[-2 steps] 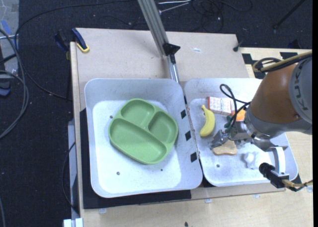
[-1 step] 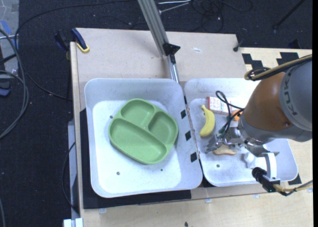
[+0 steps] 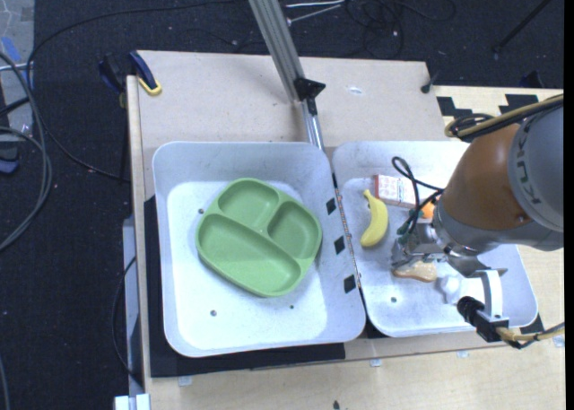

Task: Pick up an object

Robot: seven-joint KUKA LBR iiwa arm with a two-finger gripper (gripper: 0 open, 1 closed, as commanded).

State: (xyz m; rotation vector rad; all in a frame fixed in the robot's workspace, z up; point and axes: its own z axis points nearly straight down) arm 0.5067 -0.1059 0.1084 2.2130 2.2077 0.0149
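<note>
The arm comes in from the right and hangs over the right bin, covering much of its right half. The gripper is low, close above a small tan object that lies on the bin floor; whether it is spread or pressed together, I cannot tell. Just left of it lies a yellow banana, curved and smooth, near the bin's left wall. Behind the banana is a small white and red packet; its writing is too small to read. The near left corner of this bin has bare floor. In the left bin a green plate with three compartments sits in the middle, slightly tilted, with free white floor around it. Both bins have rounded rims that meet in the middle of the pale wooden desk.
</note>
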